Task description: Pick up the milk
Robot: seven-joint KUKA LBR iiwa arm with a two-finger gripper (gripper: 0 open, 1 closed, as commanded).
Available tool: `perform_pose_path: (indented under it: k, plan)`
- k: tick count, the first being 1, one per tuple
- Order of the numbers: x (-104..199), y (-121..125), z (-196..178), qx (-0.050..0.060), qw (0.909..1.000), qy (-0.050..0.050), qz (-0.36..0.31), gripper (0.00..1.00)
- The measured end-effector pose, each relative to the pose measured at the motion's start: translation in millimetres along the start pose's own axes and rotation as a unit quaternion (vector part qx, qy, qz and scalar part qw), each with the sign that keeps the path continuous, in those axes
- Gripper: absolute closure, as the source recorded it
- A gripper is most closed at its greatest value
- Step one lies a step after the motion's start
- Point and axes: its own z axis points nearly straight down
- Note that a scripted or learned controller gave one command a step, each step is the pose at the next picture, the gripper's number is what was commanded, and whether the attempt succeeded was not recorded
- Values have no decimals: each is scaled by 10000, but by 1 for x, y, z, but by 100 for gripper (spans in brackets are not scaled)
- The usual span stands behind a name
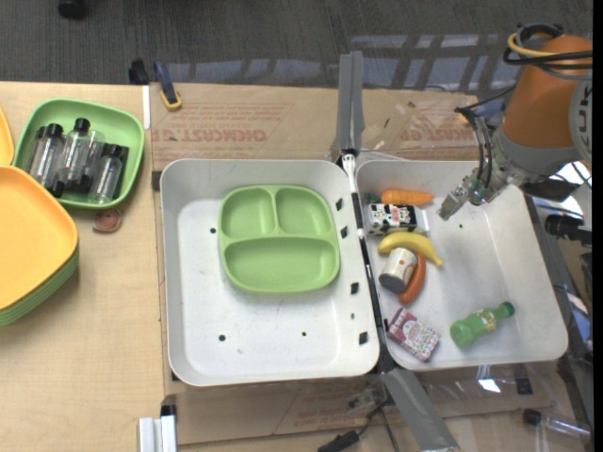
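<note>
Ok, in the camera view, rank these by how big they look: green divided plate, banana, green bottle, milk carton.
1. green divided plate, by far the largest.
2. banana and green bottle, which look alike in length, so I won't rank them.
3. milk carton, smallest.

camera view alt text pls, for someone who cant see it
The gripper hangs over the right bin, right of the milk carton, which lies by a carrot, a banana and a green bottle. The left bin holds a green divided plate.
</note>
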Motion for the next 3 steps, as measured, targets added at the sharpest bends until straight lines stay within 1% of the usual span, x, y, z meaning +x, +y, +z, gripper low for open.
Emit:
perform_pose_path:
  k: [1,2,3]
  plan:
    - [0,4,5,1,9996,-1,-274,100]
    - [0,11,16,-4,9914,1,-1312,100]
    - [8,12,21,-10,9702,-2,-2423,100]
